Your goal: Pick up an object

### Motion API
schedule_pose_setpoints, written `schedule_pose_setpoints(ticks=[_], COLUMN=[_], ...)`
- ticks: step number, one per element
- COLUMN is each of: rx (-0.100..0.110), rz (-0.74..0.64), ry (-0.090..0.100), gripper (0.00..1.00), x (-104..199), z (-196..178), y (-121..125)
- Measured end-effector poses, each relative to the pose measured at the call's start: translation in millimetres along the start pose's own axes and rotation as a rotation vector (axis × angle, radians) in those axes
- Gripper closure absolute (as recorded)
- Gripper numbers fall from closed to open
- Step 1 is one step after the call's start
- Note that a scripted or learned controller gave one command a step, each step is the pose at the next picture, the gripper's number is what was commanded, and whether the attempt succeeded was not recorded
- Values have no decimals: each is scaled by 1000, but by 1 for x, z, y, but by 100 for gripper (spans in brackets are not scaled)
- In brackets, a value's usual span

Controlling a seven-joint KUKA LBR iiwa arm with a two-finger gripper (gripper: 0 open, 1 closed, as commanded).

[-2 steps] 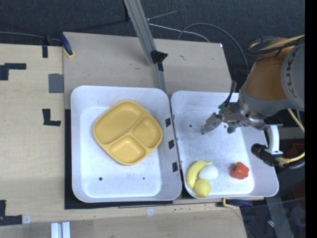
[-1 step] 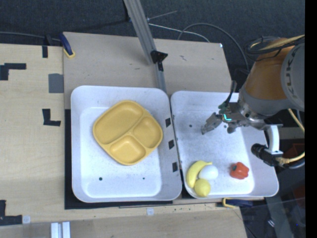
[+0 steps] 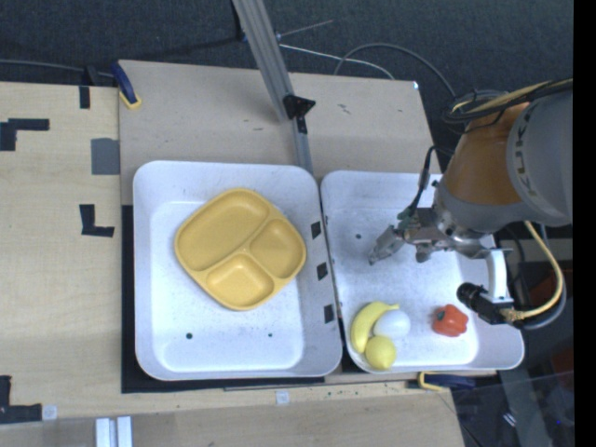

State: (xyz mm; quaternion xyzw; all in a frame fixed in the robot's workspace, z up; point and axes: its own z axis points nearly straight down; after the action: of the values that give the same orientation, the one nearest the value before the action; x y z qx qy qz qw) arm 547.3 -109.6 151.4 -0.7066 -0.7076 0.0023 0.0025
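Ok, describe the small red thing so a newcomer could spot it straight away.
Start at the right white bin, the one the arm reaches into. Look along its near edge, past the cluster of banana, white egg-shaped object and lemon. The red pepper-like toy sits alone to their right, the only red item there.

Left bin (image 3: 158, 343): white, faintly speckled. Right bin (image 3: 354, 203): white, faintly speckled. Divided plate (image 3: 240, 248) in left bin: mustard yellow. Banana (image 3: 369, 318), near edge of right bin: yellow. Lemon (image 3: 380, 351): yellow. Egg-like object (image 3: 393, 324): white. Pepper-like object (image 3: 450, 320): red-orange. Arm (image 3: 521, 156): grey, orange band. Bench (image 3: 56, 277): pale wood, black tape marks.
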Motion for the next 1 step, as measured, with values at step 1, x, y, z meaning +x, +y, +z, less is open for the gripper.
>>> schedule_pose_setpoints(ticks=[1], rx=[0], rz=[0], ry=[0], gripper=[0], x=[-2], z=[61], y=[-8])
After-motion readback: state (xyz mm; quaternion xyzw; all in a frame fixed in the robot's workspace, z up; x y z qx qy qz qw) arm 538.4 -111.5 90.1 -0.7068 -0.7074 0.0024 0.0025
